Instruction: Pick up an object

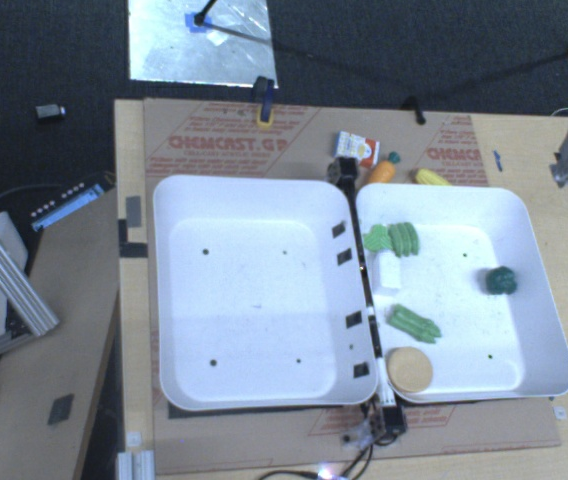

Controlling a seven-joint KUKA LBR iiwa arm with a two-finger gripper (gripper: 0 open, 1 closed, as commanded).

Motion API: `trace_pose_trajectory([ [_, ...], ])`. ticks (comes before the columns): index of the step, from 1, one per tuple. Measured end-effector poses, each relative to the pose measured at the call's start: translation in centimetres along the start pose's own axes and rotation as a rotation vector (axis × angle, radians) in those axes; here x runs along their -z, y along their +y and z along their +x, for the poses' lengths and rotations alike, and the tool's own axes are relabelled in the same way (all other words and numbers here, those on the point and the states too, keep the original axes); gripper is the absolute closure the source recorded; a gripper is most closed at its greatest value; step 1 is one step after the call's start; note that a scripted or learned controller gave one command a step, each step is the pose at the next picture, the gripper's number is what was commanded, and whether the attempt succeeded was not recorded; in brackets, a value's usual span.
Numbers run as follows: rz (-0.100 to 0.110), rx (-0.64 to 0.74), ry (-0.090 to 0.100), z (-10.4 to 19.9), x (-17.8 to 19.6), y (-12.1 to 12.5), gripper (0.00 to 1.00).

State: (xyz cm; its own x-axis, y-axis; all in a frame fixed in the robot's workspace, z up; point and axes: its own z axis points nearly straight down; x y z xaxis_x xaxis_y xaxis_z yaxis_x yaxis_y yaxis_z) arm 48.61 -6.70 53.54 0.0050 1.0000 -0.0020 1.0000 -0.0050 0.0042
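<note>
Green toys [392, 239], tan disc [410, 368] along right bin's [539, 258] divider

Two white bins [254, 193], three green toys [413, 323], one tan disc [410, 368].
</note>
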Motion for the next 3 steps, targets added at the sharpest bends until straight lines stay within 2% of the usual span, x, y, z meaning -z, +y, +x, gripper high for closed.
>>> trace_pose_trajectory([
  [1,0.000,-0.003,-0.002,-10.2,-0.1,0.6,1.00],
  [3,0.001,0.008,0.001,-9.2,0.0,0.1,1.00],
])
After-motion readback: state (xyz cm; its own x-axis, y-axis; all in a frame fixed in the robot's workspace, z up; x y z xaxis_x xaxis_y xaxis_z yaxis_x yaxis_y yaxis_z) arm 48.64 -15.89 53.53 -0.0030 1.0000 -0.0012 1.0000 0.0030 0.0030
